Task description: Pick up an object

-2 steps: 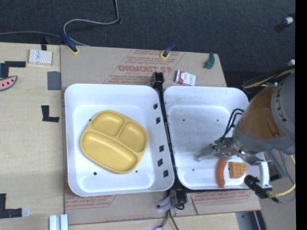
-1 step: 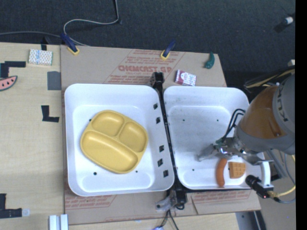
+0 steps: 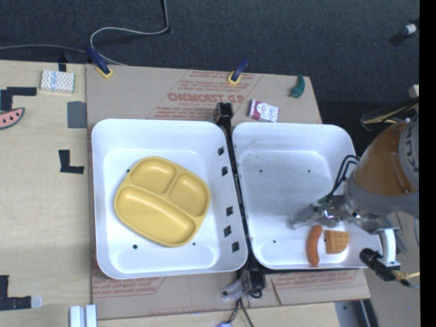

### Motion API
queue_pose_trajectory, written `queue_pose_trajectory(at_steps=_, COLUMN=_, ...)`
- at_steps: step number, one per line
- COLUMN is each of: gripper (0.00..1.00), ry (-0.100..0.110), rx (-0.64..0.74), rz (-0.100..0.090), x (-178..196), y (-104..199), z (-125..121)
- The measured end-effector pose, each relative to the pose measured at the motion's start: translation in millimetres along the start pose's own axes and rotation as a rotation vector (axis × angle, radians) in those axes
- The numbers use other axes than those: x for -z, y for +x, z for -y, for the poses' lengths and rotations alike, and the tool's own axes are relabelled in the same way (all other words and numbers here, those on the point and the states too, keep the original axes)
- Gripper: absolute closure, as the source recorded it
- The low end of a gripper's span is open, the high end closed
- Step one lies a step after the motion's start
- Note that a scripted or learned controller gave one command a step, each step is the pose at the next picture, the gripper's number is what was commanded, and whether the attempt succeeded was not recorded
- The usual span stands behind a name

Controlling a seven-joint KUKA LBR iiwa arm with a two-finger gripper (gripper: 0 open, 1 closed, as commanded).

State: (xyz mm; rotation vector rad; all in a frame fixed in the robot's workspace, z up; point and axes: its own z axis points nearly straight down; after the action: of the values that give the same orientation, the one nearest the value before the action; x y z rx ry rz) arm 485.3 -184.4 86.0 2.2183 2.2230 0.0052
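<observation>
In the right bin (image 3: 293, 142), near its front right corner, lie an orange toy sausage (image 3: 313, 245) and a tan waffle-like piece (image 3: 336, 241) side by side. The sausage stands roughly upright in the view, and the waffle touches its right side. My gripper (image 3: 304, 218) reaches in from the right, low over the bin floor. Its grey tip sits just above and to the left of the sausage's upper end, and nothing shows in its grasp. The arm's orange band (image 3: 385, 162) is at the bin's right rim.
The left bin (image 3: 109, 182) holds a yellow divided plate (image 3: 162, 200). Behind the bins on the cardboard lie a small red-and-white packet (image 3: 262, 110) and a green item (image 3: 298, 86). Two yellow clamps (image 3: 238, 73) and a cable sit at the back edge.
</observation>
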Motion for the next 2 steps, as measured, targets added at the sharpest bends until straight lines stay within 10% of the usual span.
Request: queue_pose_trajectory(at_steps=2, gripper=0.0, ry=-0.003, rx=-0.003, rz=0.007, x=0.3, y=9.2, z=0.1)
